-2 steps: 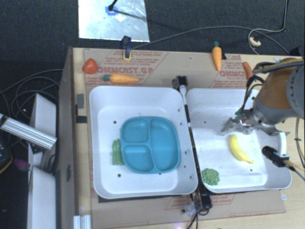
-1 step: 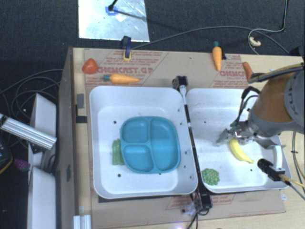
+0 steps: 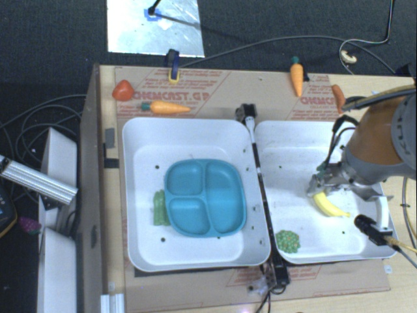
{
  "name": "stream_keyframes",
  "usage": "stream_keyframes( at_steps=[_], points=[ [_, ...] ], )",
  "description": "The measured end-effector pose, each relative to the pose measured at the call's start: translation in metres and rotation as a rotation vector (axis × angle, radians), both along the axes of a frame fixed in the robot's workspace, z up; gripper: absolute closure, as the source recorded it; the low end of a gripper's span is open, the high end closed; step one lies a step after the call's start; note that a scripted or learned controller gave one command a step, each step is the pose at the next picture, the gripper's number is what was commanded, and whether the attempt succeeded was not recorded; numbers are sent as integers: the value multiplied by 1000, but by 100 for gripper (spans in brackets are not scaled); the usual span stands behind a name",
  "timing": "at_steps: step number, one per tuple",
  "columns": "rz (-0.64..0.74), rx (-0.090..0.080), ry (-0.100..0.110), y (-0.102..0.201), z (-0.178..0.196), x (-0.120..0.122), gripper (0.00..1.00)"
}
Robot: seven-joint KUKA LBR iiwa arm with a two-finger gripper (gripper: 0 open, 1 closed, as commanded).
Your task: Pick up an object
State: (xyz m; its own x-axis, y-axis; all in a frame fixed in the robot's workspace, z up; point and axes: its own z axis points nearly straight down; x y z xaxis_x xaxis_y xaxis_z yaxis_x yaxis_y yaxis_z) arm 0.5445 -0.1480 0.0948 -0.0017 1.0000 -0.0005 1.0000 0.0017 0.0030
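Note:
A yellow banana (image 3: 330,206) lies in the right bin (image 3: 287,149), toward its right side. My gripper (image 3: 321,182) is down in that bin right at the banana's upper left end, under the grey and orange wrist. A green knobbly object (image 3: 287,240) sits near the right bin's front edge. In the left bin (image 3: 140,175) rests a blue divided plate (image 3: 205,197), with a green piece (image 3: 159,208) lying beside its left edge.
On the cardboard behind the bins lie a carrot (image 3: 165,108), a red-orange fruit (image 3: 122,90), another carrot (image 3: 297,77) and a small orange piece (image 3: 338,96). A black ridge (image 3: 257,168) divides the bins. Cables run over the dark floor at the left.

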Motion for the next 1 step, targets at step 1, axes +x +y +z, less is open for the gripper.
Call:
stream_keyframes(
  at_steps=[1],
  points=[
    [3, 1, -1, 77, 91, 22, 100]
  ],
)
